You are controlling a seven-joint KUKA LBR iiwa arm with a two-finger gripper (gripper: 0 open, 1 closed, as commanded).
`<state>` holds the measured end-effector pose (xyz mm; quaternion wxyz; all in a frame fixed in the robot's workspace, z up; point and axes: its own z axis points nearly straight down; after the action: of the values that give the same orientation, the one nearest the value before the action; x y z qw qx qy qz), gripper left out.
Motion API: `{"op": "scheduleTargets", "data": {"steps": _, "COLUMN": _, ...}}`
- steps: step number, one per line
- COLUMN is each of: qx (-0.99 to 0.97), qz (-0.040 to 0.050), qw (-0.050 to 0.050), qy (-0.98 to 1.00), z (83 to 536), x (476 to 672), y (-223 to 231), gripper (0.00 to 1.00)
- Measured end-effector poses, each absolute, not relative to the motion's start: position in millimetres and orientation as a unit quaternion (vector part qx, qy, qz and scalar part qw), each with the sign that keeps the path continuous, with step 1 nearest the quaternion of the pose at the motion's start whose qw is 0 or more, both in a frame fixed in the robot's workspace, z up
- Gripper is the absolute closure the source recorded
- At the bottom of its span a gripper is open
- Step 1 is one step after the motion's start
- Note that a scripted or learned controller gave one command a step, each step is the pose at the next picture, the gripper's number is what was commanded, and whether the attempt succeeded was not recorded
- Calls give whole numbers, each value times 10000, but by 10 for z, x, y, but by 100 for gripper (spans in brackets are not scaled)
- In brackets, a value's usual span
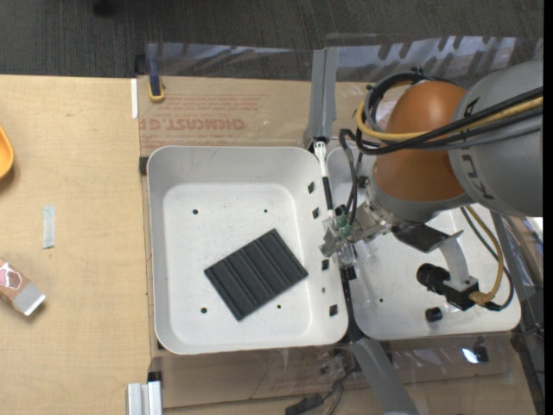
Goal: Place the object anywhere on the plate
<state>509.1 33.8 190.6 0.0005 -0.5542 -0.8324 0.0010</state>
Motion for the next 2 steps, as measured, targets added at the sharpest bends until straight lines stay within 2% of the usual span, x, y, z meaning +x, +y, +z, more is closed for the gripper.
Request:
{"op": "scheduleTargets", "data": {"steps": 1, "qx": -5258, "qz": 8, "qw": 1, "qy": -8506, "z": 2227, "x": 5125, "y": 816, "gripper": 100}}
{"op": "scheduleTargets", "data": {"steps": 2, "qx": -4481, "qz": 13, "qw": 2, "qy": -8940, "z": 1902, "x": 5624, "y": 927, "gripper": 100}}
